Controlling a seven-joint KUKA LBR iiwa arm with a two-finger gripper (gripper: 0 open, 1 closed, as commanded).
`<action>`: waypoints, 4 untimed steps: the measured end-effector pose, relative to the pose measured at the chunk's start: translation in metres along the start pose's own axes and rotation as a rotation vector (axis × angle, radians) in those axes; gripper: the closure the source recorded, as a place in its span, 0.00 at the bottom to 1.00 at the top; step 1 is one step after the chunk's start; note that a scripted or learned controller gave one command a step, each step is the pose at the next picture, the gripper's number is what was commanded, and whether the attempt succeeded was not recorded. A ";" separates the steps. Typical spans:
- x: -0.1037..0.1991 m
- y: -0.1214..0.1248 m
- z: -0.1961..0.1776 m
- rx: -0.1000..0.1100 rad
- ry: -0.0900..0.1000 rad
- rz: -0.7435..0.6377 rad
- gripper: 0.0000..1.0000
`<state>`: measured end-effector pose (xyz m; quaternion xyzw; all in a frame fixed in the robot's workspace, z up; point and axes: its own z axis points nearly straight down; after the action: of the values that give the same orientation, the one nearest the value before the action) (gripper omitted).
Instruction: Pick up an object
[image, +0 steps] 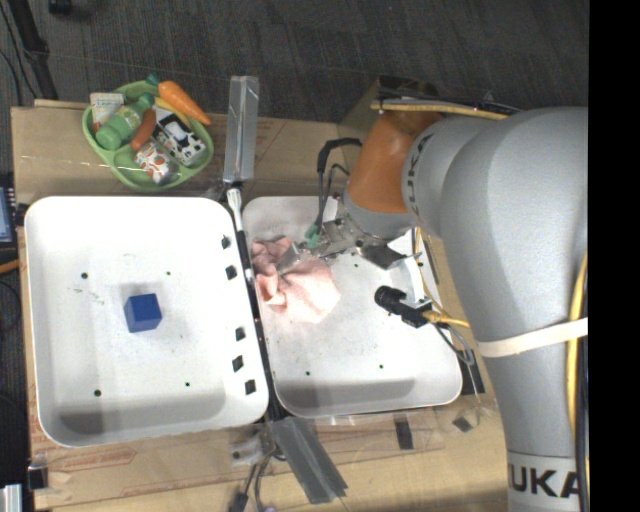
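1. You find the gripper (312, 243) down at the far edge of the pink cloth (298, 288); this slanted view does not let you tell whether it is clenched or released, nor whether it touches the cloth or hangs just over it.
2. The cloth lies crumpled in the right bin (345, 385), which is the likely reason the arm reaches in here; judge it the object being tried for, since nothing else lies near it.
3. Treat the cloth as soft and limp, bunched in folds with no firm edge; a pinch on a raised fold should serve better than one on a flat part.
4. Well to the left of the cloth, past the bins' shared wall, a blue cube (143, 312) sits in the left bin (130, 400); it looks rigid, with flat faces.
5. Beyond the cloth and to its left, outside both bins, a green bowl (100, 150) holds toy food, glossy and plastic-looking.
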<state>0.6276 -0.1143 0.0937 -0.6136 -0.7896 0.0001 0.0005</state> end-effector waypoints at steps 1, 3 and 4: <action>-0.032 -0.020 0.000 0.001 0.000 0.027 0.00; 0.016 -0.005 -0.017 0.000 -0.002 -0.268 0.00; 0.018 -0.021 -0.001 -0.004 -0.002 -0.201 0.00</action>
<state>0.6028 -0.1025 0.0946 -0.5314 -0.8471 -0.0007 -0.0014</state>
